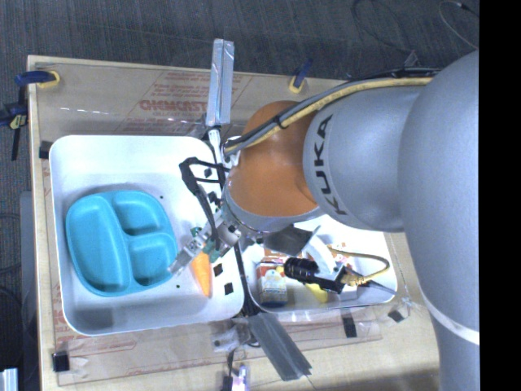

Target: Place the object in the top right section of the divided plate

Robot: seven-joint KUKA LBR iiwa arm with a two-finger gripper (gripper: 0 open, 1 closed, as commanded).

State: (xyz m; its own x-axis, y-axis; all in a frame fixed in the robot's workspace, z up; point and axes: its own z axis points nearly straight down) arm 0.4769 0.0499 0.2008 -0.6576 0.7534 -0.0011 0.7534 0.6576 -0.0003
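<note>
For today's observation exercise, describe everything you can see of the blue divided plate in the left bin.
The plate is light blue and looks like smooth moulded plastic, with rounded corners and raised ridges splitting it into three sections: one long one on the left and two smaller ones on the right. It lies flat on the floor of the left bin, toward its left side. All its sections look bare. An orange object lies just off its lower right corner, near the gripper.
</note>
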